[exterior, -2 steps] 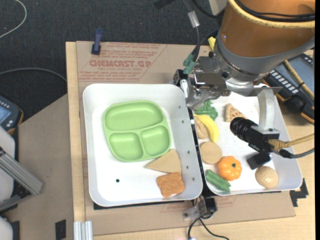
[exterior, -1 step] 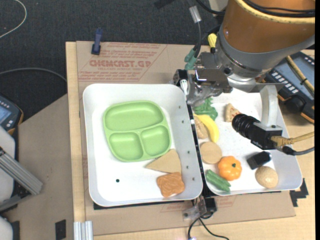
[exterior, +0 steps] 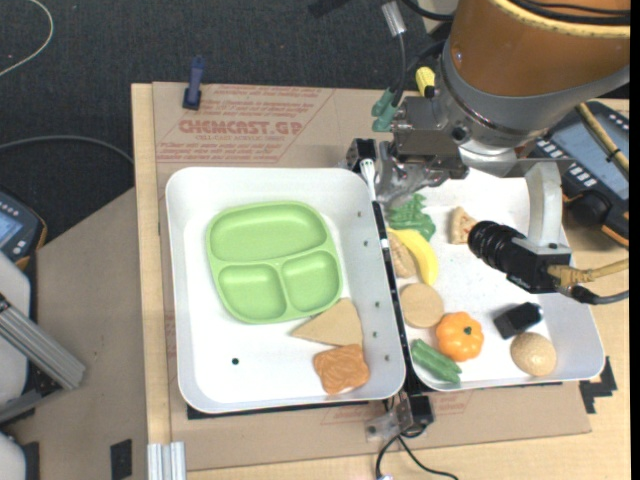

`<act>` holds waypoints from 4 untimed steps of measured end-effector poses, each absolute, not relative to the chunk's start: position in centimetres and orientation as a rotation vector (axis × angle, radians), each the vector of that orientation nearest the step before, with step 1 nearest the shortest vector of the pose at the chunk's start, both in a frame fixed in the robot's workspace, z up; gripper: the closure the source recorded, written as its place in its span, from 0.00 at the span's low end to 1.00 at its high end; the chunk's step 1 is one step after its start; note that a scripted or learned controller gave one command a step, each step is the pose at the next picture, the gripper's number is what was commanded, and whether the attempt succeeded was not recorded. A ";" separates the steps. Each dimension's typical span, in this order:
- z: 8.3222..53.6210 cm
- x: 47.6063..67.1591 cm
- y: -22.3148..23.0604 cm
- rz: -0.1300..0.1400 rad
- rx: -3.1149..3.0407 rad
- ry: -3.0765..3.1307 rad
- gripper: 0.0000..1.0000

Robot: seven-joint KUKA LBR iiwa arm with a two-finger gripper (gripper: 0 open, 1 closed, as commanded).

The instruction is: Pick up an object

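green leafy toy [exterior: 410,215] half-hidden beneath gripper [exterior: 405,183], finger state impossible to tell

A robotics laboratory or test cell is indicated. Two shallow white plastic bins [exterior: 190,268] are set side by side on a flat brown cardboard sheet printed with red lettering [exterior: 240,126], which is laid over dark grey carpet [exterior: 120,28]. Loose thin cables [exterior: 30,18] are seen trailing across the carpet. A large grey industrial arm with an orange band [exterior: 540,38] is positioned over the bench. Small plastic toy foods, such as a small orange plastic pumpkin [exterior: 460,336], are scattered in the bins.
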State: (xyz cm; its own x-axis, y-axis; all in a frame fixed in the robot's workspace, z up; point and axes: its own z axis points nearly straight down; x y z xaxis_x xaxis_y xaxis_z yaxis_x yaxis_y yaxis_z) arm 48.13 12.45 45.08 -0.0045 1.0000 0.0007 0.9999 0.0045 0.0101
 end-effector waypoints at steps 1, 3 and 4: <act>46.1 48.2 12.5 0.015 2.210 2.221 1.00; 48.2 48.3 12.6 0.022 2.206 2.220 1.00; 49.2 48.4 12.6 0.026 2.205 2.219 1.00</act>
